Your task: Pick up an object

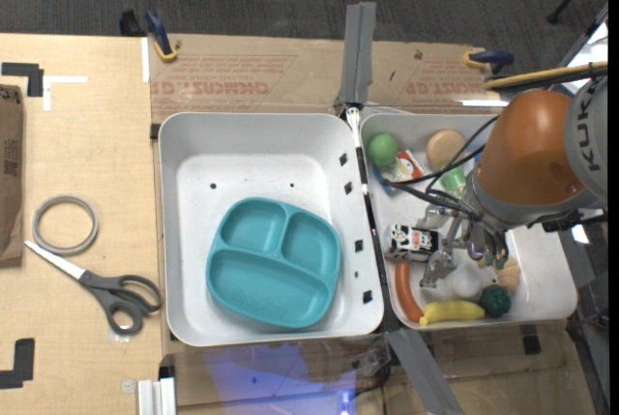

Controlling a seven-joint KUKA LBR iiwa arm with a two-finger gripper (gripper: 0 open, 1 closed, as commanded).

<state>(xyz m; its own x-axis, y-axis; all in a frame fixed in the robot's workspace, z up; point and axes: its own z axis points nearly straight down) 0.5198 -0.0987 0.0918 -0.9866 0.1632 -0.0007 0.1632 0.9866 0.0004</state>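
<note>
A dark grey carpeted floor runs along the top, and below it a pale wooden bench (77,162) carries a sheet of brown cardboard (251,74) and two shallow white bins side by side. The left bin (184,152) holds a teal divided plate (276,260), lying flat toward its lower half. On the bare bench to the left lie a roll of tape (66,224) and a pair of grey-handled scissors (97,282), just below the roll.

The right bin (542,307) is crowded with small things. Near its top edge sit a green ball (383,148) and a tan egg-shaped object (445,147), close to each other. Along the bottom edge a yellow banana (452,311) lies lengthwise, with a red-orange sausage shape (406,292) just to its left and a dark green lump (496,300) at its right end. A small black-and-white carton (411,240) lies on its side near the bin's left wall.

The arm (527,162), with its orange band, reaches in from the right and hangs over this bin. Its gripper (447,258) points down, just right of the carton and above the banana. Cables and metal parts clutter the tip, so I cannot tell how far apart the tips stand, and nothing can be seen caught between them
</note>
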